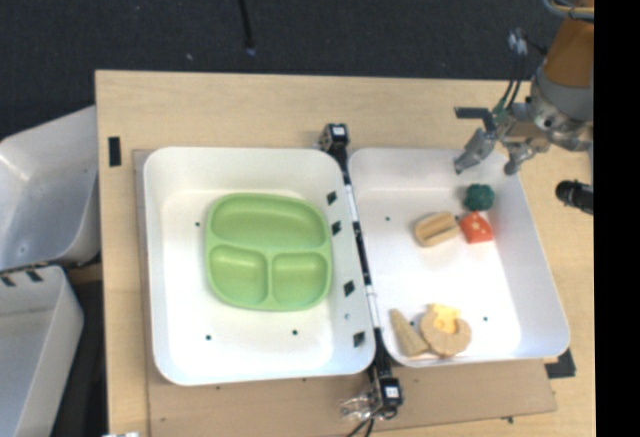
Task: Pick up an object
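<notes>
In the right bin (500, 315) lie a dark green round lump (480, 195), a red block (477, 228) and a tan bread-like roll (435, 228) near the middle. A tan wedge (406, 333) and a round cracker with a yellow piece on it (445, 328) rest at the bin's near edge. My gripper (495, 153) hangs over the bin's far right corner, just above and behind the green lump. Its two grey fingers (473, 152) stand spread apart and open, with nothing between them.
The left bin (175, 345) holds a green divided plate (268, 250). A divider with black clips (352, 245) separates the two bins. A white container (45, 195) stands off the bench at the left. The orange-banded arm (570, 50) comes in from the upper right.
</notes>
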`<state>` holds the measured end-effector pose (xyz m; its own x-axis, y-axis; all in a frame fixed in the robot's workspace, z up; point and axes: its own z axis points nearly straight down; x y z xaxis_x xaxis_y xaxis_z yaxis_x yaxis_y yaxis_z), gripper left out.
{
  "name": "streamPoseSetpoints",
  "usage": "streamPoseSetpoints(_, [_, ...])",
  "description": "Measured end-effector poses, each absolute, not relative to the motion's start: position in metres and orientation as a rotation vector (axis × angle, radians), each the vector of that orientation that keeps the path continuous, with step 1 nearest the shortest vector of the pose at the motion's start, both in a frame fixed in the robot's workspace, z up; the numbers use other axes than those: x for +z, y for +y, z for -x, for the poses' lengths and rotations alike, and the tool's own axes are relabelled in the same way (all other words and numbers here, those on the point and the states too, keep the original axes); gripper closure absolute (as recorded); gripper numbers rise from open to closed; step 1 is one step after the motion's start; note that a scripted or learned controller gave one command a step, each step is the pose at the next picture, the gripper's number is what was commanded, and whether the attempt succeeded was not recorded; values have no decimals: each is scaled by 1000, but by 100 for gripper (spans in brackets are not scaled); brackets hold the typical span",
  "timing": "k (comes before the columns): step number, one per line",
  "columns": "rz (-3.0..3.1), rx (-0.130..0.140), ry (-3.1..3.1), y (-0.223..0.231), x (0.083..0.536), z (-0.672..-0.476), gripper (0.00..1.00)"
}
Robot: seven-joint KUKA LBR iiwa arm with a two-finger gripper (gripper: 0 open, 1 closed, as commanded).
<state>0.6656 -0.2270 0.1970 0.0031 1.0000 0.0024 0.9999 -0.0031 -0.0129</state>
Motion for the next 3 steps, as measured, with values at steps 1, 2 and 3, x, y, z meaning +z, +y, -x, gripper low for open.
streamPoseSetpoints(1, [2222, 0, -2224, -226, 207, -669, 0])
streamPoseSetpoints(2, [2217, 4, -2226, -226, 150, -677, 0])
streamPoseSetpoints(3, [2214, 3, -2227, -227, 101, -678, 0])
